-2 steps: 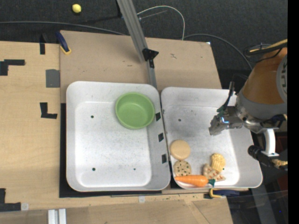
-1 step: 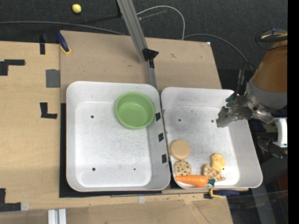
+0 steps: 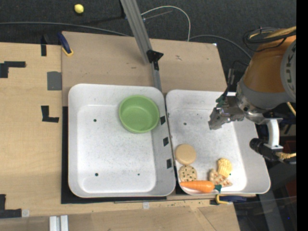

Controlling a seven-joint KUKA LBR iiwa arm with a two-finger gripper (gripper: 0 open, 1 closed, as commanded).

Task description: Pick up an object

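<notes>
In the right bin (image 3: 202, 105) several toy foods lie near the front edge: a tan bun (image 3: 185, 154), a brown cookie (image 3: 187, 172), an orange carrot (image 3: 197, 186) and a yellow corn piece (image 3: 223, 167). My gripper (image 3: 217, 120) hangs over the right bin's middle right, above and behind the foods, with nothing seen between its fingers. A green bowl (image 3: 139, 113) sits at the back right of the left bin (image 3: 91, 143).
A grey pole (image 3: 137, 25) slants down from the top to the ridge between the bins. Cables run across the dark floor behind the bench. A small yellow ball (image 3: 79, 8) lies on the floor at the top left.
</notes>
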